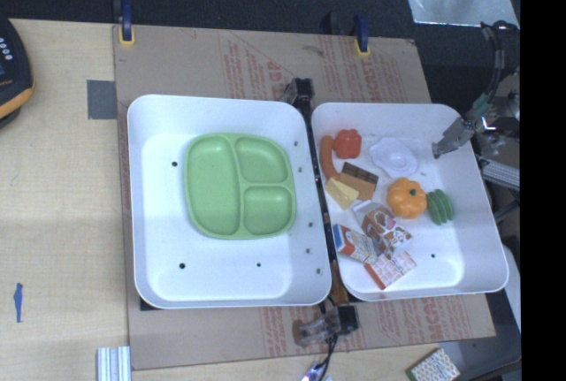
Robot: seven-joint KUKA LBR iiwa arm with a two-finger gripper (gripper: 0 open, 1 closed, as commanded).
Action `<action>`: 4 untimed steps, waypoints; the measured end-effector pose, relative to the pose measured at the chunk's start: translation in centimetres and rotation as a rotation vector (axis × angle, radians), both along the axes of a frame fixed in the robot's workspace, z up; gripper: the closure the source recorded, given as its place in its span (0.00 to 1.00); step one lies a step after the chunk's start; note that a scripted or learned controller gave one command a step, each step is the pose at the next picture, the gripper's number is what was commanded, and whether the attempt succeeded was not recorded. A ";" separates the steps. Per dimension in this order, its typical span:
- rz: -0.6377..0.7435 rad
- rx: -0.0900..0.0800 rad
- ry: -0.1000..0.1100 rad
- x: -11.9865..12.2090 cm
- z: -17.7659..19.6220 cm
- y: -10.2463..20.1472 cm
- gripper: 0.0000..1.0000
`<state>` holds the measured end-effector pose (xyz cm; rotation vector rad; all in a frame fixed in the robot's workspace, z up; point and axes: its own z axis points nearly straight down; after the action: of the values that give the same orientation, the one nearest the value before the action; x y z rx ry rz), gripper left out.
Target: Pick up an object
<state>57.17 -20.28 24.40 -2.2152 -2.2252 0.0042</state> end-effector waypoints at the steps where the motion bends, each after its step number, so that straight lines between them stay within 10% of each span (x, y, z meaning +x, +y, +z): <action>1: 0.006 0.006 0.010 -0.7 -9.9 6.7 0.00; 2: 0.000 -0.010 -0.025 -3.4 -13.5 6.3 0.00; 3: 0.000 -0.009 -0.020 -3.5 -12.5 6.3 1.00; 4: 0.002 -0.009 -0.018 -3.5 -12.6 6.3 0.00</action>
<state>53.63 -13.99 11.80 -2.2270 -2.2407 -0.0063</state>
